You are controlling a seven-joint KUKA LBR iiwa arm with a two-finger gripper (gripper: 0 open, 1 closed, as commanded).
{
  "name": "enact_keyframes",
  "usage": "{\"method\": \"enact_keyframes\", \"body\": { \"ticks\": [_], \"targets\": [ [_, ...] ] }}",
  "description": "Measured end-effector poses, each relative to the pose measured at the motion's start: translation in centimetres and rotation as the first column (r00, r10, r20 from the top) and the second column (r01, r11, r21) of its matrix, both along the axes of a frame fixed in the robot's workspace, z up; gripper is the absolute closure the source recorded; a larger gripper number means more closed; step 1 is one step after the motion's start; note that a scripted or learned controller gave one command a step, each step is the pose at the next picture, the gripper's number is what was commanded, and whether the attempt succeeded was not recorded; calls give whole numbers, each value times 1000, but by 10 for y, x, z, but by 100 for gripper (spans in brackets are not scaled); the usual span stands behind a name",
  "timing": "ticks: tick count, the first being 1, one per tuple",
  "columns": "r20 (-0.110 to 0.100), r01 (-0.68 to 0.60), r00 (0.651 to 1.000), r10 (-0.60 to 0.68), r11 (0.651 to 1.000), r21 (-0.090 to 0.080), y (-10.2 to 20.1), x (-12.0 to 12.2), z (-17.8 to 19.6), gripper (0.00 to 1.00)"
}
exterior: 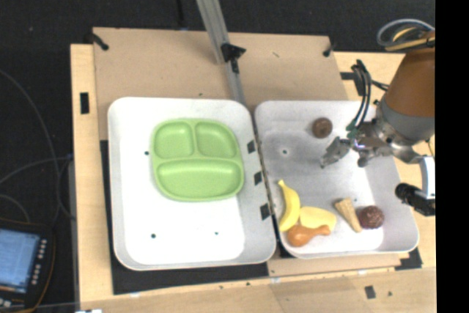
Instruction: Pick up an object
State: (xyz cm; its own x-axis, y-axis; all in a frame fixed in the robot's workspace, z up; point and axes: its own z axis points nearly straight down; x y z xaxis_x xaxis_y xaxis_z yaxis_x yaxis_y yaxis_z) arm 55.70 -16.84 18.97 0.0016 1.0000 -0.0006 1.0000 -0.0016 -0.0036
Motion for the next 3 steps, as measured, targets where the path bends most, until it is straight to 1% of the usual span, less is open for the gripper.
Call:
{"method": "enact_keyframes", "body": {
  "ticks": [1,2,3],
  "targets": [
    [-1,0,1000,0,1000,0,4,-10,-52,0],
    [8,4,1000,-4,1000,-2,2,-7,-37,100],
    [12,-1,1000,1,1000,-3,-7,-3,25,100]
  ]
}}
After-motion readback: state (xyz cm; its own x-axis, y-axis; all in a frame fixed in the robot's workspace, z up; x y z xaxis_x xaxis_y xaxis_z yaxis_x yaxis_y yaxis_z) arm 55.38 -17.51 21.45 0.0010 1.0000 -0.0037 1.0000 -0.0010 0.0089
